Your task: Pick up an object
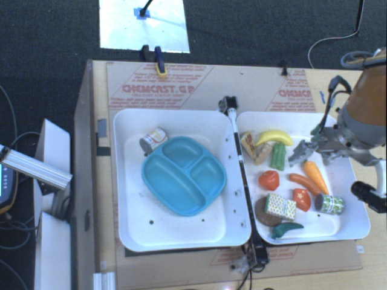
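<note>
Two white bins sat side by side on the bench, sorting the work: the left bin point(130, 222) held one blue tray point(183, 175) and one can point(153, 140), while the right bin point(354, 225) crowded the likely pickings together. One arm point(369, 110) reached over it, its gripper point(307, 151) low beside one carrot point(315, 177); whether it was open or closed could not be told. Counted there: one banana point(273, 138), one cucumber point(277, 156), one box point(280, 206), two tomatoes point(269, 179), one pepper point(286, 228).

Glossy blue plastic tray point(183, 175) in smooth white plastic bin point(130, 222).
</note>
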You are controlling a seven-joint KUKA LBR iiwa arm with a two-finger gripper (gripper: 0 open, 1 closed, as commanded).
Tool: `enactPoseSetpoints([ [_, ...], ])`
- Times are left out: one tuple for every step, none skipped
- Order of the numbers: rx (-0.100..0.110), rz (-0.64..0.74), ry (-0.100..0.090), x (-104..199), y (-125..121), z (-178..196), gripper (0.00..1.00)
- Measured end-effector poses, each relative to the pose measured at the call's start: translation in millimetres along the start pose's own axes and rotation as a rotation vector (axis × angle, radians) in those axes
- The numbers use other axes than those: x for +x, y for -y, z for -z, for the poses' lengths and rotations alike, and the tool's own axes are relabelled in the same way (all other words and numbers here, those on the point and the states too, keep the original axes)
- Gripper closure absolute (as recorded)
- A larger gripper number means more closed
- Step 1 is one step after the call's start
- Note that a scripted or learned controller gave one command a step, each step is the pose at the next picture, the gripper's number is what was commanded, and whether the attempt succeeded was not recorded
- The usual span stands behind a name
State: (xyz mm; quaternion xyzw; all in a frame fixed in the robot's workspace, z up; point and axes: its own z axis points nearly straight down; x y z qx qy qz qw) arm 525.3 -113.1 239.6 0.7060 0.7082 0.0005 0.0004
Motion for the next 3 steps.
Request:
enactPoseSetpoints([
  [0.003, -0.001, -0.001, 24, -9, -104, 0.0],
  [0.001, -0.002, 0.0, 19, -28, -156, 0.0],
  [-0.001, -0.001, 0.0, 19, -28, -145, 1.0],
])
